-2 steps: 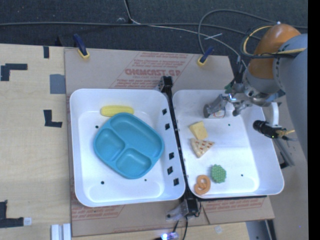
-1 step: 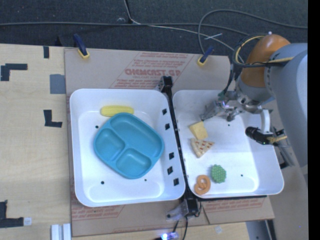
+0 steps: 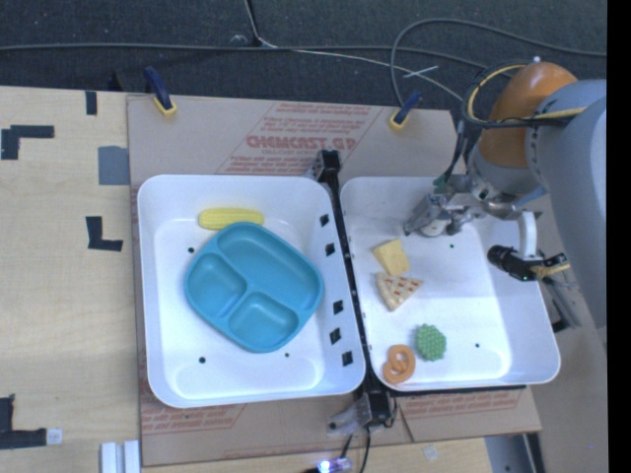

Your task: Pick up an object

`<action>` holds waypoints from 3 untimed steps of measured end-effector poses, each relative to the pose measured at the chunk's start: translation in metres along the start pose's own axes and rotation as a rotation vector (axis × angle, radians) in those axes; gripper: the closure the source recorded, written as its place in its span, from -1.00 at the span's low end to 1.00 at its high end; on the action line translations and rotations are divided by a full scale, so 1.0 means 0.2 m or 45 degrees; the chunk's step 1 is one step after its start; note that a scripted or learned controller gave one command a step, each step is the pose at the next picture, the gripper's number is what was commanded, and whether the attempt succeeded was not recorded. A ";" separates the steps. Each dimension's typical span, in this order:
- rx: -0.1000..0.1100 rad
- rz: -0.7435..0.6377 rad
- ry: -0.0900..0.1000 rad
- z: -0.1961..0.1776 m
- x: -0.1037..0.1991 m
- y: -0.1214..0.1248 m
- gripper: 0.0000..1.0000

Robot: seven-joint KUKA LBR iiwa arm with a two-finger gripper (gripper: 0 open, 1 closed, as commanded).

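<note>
The right bin (image 3: 513, 348) holds a yellow cheese-like block (image 3: 391, 257), a tan waffle-patterned wedge (image 3: 397, 290), a green bumpy piece (image 3: 430, 342) and an orange pretzel (image 3: 399, 363). My gripper (image 3: 430, 221) hangs over the far part of this bin, up and to the right of the yellow block, apart from it. Nothing shows between its fingers. The left bin (image 3: 163, 363) holds a blue divided plate (image 3: 254, 286) and a yellow corn cob (image 3: 231, 218) behind it.
The grey arm with its orange band (image 3: 523, 106) reaches in from the right over the right bin's far corner. A black divider (image 3: 340, 264) runs between the bins. Cables loop over the dark floor behind the bench. Clamps sit on the cardboard's far edge.
</note>
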State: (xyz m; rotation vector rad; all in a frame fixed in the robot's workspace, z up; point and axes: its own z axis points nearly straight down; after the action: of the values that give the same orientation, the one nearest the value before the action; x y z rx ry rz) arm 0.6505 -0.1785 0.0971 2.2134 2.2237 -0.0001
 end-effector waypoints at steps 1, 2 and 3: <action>-0.001 0.004 0.003 -0.30 0.04 -0.01 1.00; -0.002 0.003 0.002 -0.53 0.00 0.01 1.00; -0.004 0.003 0.002 -0.85 0.00 0.02 1.00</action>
State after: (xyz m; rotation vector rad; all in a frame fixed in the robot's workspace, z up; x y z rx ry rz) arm 0.6546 -0.1782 0.2678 2.2155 2.2201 0.0044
